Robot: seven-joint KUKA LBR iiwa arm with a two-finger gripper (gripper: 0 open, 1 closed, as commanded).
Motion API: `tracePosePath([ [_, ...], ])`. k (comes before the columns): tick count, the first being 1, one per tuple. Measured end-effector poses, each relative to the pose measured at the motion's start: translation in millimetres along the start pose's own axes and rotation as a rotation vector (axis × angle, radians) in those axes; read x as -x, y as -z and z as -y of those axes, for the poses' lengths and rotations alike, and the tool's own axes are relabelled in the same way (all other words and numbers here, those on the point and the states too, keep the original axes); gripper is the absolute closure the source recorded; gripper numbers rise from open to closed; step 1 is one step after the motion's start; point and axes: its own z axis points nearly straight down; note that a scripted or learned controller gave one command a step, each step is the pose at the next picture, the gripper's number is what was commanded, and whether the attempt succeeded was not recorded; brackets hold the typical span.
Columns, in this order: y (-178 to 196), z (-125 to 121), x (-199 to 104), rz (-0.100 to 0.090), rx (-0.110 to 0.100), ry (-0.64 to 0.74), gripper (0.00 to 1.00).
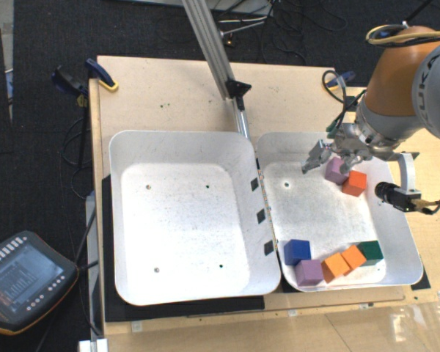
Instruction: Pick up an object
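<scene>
While the grey arm [403, 86] reaches in from the upper right of the frame, its gripper [336, 160] hangs low over the upper part of the right bin [396, 233], fingers spread wide with a purple block [336, 171] just below them, though whether they touch it I cannot tell. An orange block [354, 182] lies just beside it, while blue [297, 251], purple [309, 271], orange [336, 263] and green [369, 252] blocks cluster along the bin's lower edge; the left bin [125, 196] sits alongside.
</scene>
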Motion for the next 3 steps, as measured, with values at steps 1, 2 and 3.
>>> tracePosePath([
  [1,-64.4,2.3,1.3,0.000,0.000,0.000,0.00],
  [2,-97.7,2.7,0.6,0.000,0.002,0.001,0.00],
  [3,-85.2,1.5,0.9,0.001,0.008,0.000,1.00],
])
